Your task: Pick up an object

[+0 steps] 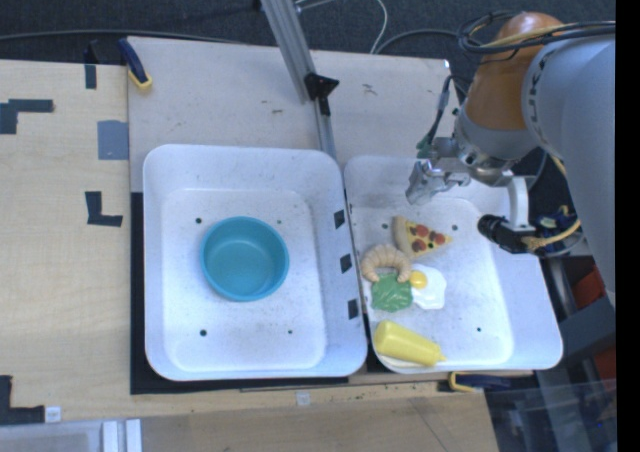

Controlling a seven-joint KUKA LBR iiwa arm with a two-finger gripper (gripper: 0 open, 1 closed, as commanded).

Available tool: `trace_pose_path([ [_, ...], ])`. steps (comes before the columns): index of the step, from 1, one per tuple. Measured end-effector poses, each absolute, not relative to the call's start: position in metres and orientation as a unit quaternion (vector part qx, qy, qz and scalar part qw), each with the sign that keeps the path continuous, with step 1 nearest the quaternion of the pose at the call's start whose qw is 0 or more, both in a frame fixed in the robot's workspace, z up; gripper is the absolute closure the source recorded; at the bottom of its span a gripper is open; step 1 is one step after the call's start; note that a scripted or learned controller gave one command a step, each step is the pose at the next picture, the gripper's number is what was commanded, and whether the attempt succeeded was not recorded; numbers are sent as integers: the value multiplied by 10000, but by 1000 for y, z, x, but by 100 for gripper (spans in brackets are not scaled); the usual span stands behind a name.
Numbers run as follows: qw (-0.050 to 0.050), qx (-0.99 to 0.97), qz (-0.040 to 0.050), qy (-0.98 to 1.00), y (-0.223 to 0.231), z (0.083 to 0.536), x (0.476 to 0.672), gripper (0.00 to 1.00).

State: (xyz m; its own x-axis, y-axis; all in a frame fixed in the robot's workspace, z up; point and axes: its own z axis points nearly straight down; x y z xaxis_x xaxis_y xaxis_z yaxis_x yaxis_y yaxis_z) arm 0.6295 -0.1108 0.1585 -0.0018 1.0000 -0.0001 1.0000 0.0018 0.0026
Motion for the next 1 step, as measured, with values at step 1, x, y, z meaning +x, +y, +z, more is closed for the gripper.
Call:
trace_pose_path([
  [1, 22, 7063, 16, 7079, -111, 218, 639, 100],
])
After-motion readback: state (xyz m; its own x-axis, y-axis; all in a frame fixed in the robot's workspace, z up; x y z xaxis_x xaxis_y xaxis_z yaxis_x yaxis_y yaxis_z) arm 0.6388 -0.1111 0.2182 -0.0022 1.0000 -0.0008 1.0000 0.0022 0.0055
